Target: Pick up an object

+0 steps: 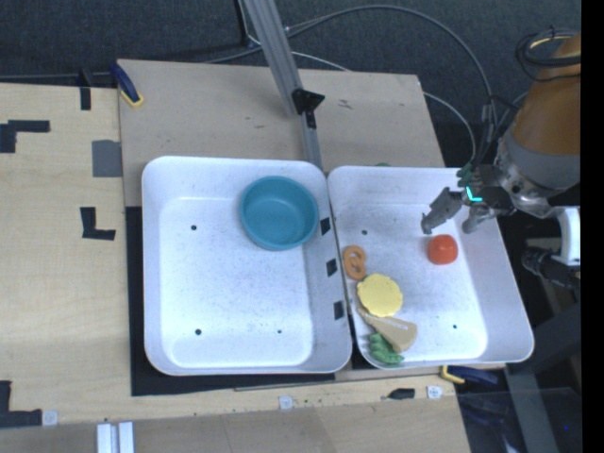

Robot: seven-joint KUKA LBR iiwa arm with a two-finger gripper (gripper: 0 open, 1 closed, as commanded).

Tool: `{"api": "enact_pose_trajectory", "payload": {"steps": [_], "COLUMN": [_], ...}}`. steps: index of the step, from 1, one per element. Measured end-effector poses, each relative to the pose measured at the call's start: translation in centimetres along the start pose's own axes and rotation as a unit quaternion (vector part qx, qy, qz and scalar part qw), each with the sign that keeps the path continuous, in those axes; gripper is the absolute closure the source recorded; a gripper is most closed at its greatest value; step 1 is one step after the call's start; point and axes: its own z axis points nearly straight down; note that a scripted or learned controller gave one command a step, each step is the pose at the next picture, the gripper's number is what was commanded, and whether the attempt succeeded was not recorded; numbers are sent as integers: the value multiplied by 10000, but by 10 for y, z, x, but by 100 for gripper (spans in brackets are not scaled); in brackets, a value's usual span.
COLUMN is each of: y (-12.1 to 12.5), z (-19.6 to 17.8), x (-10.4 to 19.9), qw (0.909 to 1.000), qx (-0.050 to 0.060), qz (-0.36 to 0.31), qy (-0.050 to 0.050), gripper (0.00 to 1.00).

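In the right bin (491,295) lies a small red ball-like object (442,249). My gripper (455,216) hangs just above and behind it, fingers spread apart with nothing between them. Near the bin's left wall sit an orange ring (354,261), a yellow round piece (379,294), a tan wedge (394,329) and a green piece (381,348). A blue bowl (278,212) stands at the back of the left bin (179,291).
A grey pole (278,55) slants down from the top to the seam between the bins. Cables (406,26) loop behind the right bin. The arm's body (547,130) stands at the right edge.
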Motion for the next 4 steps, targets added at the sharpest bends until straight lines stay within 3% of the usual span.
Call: {"api": "enact_pose_trajectory", "payload": {"steps": [1, 4], "y": [0, 2], "z": [0, 168], "x": [0, 15], "qw": [10000, 10000], "qx": [0, 22], "qz": [0, 0], "qy": [0, 3], "gripper": [0, 0]}}
